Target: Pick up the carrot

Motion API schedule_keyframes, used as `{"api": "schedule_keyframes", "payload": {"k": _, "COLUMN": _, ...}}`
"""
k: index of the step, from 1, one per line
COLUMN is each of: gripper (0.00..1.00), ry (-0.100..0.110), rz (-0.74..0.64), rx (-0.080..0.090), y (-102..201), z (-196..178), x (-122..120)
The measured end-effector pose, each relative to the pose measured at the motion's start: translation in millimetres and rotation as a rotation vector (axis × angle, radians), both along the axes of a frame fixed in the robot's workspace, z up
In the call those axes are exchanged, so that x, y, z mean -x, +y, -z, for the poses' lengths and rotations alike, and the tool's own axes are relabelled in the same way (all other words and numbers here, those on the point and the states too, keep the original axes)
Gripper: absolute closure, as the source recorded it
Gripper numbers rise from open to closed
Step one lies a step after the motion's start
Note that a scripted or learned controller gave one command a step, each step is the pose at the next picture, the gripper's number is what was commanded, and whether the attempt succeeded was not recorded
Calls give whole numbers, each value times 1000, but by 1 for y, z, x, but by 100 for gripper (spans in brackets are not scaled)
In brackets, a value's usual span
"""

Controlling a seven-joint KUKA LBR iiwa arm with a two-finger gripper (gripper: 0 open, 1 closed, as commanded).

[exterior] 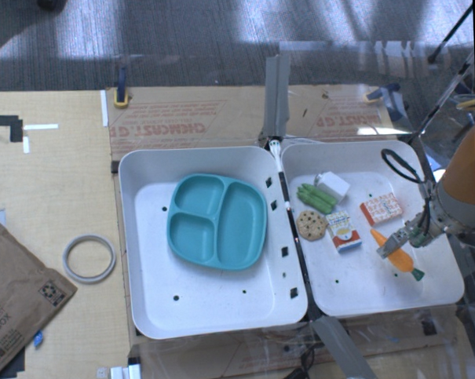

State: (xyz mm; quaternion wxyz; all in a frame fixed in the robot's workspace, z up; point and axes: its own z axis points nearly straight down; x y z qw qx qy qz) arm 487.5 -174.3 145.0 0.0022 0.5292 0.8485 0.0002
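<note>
The carrot (395, 254) lies in the right bin (440, 295), near its right wall, aligned diagonally with the orange body toward the upper left and the green end toward the lower right. The gripper (398, 243) is positioned directly over the middle of the carrot, with the arm (464, 184) entering from the right. The fingers overlap the carrot, but whether they are closed on it or how far they are spread cannot be determined.

Other contents of the right bin, all left of the carrot:
- a red-and-white box (381, 209), just above it;
- a small carton (343, 230);
- a cookie (310, 225);
- green pea pods (316, 196);
- a white block (332, 184).

The left bin (145, 299) holds a teal divided plate (218, 221). A tape ring (89, 257) lies on the table (41, 193) left of the bins.
</note>
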Motion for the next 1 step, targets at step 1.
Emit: {"api": "schedule_keyframes", "payload": {"k": 1, "gripper": 100, "ry": 4, "rz": 50, "rx": -1, "y": 47, "z": -65, "x": -19}}
